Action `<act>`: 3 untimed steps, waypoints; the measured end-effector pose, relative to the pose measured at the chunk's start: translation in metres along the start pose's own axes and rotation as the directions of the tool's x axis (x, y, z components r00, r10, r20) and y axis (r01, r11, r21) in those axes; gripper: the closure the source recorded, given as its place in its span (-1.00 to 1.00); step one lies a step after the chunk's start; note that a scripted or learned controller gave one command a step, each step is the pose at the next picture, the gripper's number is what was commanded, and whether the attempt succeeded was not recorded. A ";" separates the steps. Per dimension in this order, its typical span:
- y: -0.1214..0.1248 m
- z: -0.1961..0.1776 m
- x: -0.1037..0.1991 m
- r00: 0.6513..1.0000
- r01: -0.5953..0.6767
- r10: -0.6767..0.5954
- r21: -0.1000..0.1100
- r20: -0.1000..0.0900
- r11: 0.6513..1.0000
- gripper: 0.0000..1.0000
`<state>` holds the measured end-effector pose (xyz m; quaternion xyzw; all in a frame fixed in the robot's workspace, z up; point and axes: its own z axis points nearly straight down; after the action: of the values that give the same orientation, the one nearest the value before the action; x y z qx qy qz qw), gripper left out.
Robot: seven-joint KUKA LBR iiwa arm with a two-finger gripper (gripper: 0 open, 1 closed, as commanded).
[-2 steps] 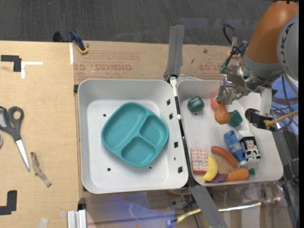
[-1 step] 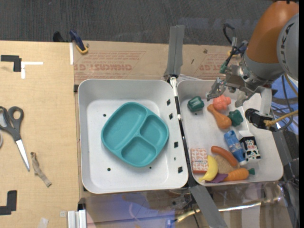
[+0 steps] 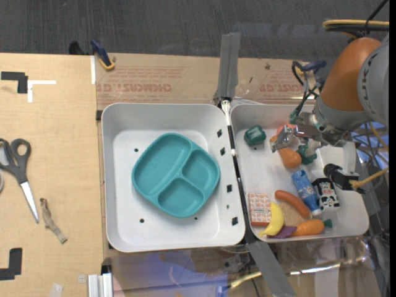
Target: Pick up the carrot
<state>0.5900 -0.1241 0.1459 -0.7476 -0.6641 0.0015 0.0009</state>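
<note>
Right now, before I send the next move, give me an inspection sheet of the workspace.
Surface: two white bins side by side, left bin and right bin, on a bench with cardboard behind.
Job's things: carrot lies at the right bin's near edge, beside a banana and a sausage.
Clutter: teal divided plate in the left bin; in the right bin a green item, orange ball, blue bottle and a cracker-like square.
Grippers: end effector sits over the right bin's far part, by the orange ball, well away from the carrot.
Cables: wires trail by the arm at right.
Surroundings: scissors on the bench at left.
</note>
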 end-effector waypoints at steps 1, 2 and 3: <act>0.000 0.055 0.002 0.995 -0.100 0.100 0.000 0.000 0.995 -1.00; 0.000 0.046 0.002 0.995 -0.098 0.098 0.002 0.001 0.995 1.00; -0.022 -0.045 0.078 0.956 -0.295 0.295 0.000 0.000 0.956 1.00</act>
<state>0.5776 -0.0444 0.1906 -0.8382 -0.5453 0.0019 0.0007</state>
